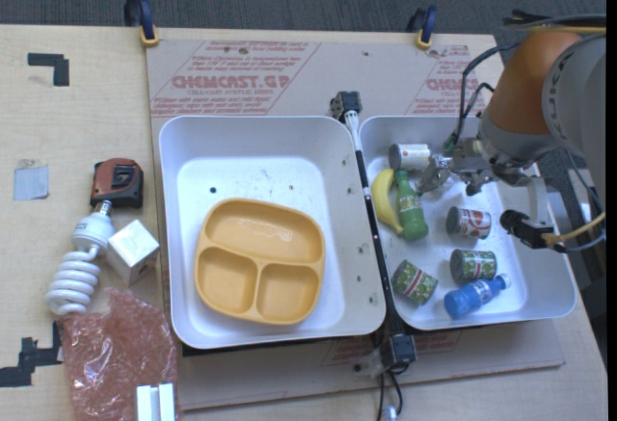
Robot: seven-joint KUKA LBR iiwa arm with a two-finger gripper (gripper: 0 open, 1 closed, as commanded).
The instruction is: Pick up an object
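Observation:
The right bin (554,299) holds several small objects. A white can (411,156) lies at its back left, with a banana (383,201) and a green bottle (410,209) just in front of it. Further front are a silver-red can (469,223), two green cans (473,265) (415,281) and a blue bottle (475,297). My gripper (436,174) hangs low over the back of this bin, right beside the green bottle's cap and just right of the white can. Nothing is visibly held.
The left bin (193,149) carries a yellow divided plate (258,260). Left of the bins lie a tape measure (118,183), a spiral light bulb (77,265), a white cube (134,247) and a pink bag (116,352). The arm's grey body (569,82) covers the right bin's back right corner.

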